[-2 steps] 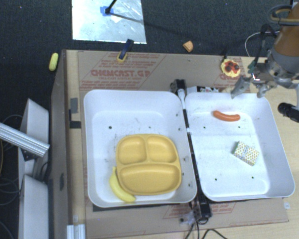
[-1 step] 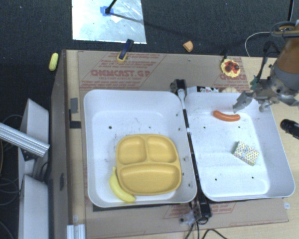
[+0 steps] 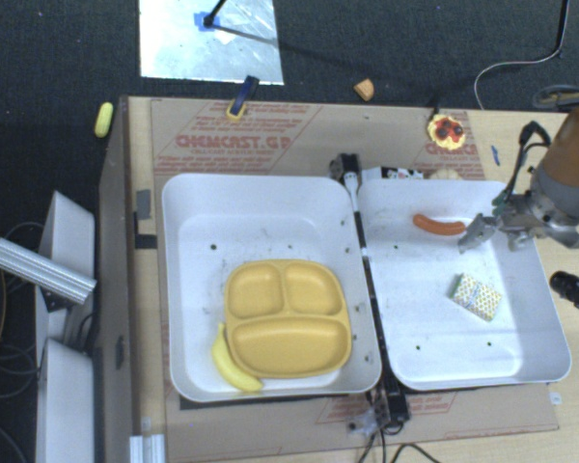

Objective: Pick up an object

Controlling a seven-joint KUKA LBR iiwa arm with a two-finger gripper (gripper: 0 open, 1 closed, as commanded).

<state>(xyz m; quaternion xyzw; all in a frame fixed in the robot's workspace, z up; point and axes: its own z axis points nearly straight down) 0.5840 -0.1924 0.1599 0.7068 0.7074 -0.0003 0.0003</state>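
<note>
Nothing is lifted yet, we judge: our gripper hangs open and empty over the right bin, beside the sausage, with the patterned block lying nearby.

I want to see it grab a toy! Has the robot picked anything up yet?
Not yet. The hand hovers open over the right white bin, holding nothing. The orange sausage-shaped toy and the small patterned block lie on the floor of that bin. Grabbing and lifting remain.
</note>
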